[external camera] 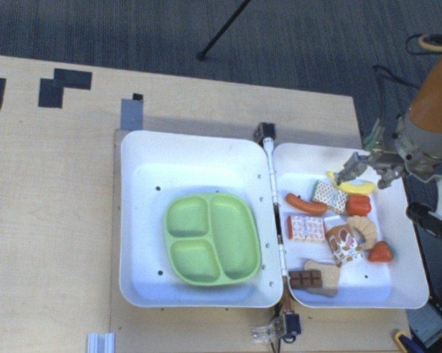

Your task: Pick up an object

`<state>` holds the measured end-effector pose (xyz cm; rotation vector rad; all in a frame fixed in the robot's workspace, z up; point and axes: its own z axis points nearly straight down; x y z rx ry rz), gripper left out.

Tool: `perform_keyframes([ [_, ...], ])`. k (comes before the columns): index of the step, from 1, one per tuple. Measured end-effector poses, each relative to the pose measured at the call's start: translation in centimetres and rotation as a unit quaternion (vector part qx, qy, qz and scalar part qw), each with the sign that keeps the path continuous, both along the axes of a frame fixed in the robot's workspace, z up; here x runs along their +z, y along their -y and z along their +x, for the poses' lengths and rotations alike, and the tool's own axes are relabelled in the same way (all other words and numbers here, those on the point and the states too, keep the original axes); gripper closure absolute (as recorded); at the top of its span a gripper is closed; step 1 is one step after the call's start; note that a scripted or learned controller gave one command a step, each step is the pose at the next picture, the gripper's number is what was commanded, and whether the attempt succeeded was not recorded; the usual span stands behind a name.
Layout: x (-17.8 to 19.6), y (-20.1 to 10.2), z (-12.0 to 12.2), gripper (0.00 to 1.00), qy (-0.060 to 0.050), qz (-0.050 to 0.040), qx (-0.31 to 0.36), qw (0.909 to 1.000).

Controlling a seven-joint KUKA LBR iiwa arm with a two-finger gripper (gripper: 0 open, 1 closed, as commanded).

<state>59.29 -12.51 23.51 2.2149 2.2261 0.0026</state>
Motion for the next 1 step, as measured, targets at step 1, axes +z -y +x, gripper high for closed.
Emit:
perform_keyframes([
  [1,-9.64,8.1,-6.54,0.0,-0.002,-0.0006,-0.002,1.0],
])
